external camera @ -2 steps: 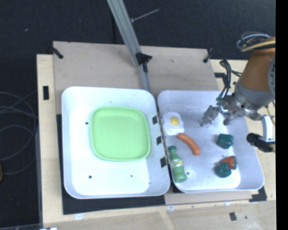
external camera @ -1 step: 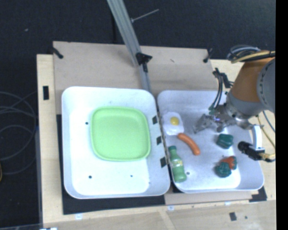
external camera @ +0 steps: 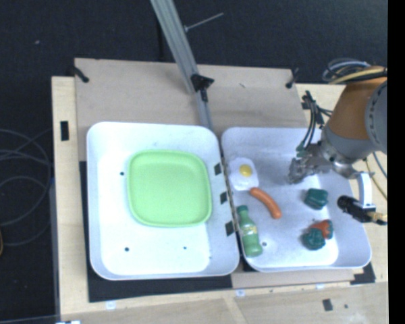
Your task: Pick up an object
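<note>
Over the right bin, the tool hangs, its opening impossible to tell.

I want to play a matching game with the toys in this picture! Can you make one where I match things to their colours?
Things:
1. plate
2. sausage
3. bottle
4. fried egg

Colours:
A. orange
B. white with a yellow middle
C. pale green, flat, in the left bin
D. green with a yellow label, standing by the right bin's left wall

Pairs: 1-C, 2-A, 3-D, 4-B

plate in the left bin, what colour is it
Light green plate, seen in the camera view.
</note>
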